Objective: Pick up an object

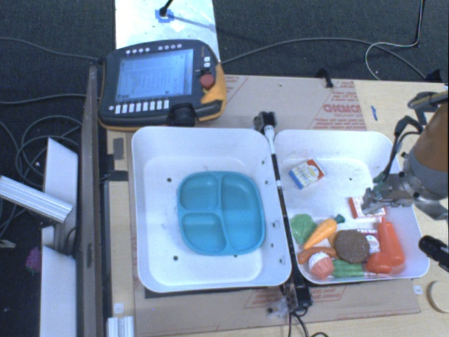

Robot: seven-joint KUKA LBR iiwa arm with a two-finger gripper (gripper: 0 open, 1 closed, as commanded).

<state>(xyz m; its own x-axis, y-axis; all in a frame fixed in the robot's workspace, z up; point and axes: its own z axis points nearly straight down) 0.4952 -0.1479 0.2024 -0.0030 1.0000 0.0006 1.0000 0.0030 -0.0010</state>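
The right bin point(337, 154) holds several toy foods. A small white, blue and orange box point(306, 173) lies near its back left. Along the front lie a green piece point(302, 226), an orange carrot point(321, 232), a brown round patty point(351, 246), a red bottle point(389, 248) and a pink cupcake point(320, 264). My gripper point(373, 199) hangs low at the bin's right side, directly over a red and white packet point(358, 209), which it partly hides. Nothing is seen lifted off the bin floor.
The left bin point(158, 153) holds a blue divided plate point(221, 211). A teach pendant point(161, 83) lies behind the bins on the bench. The grey arm point(428, 160) comes in over the right bin's right wall. A black clamp point(266, 121) sits where the bins meet.
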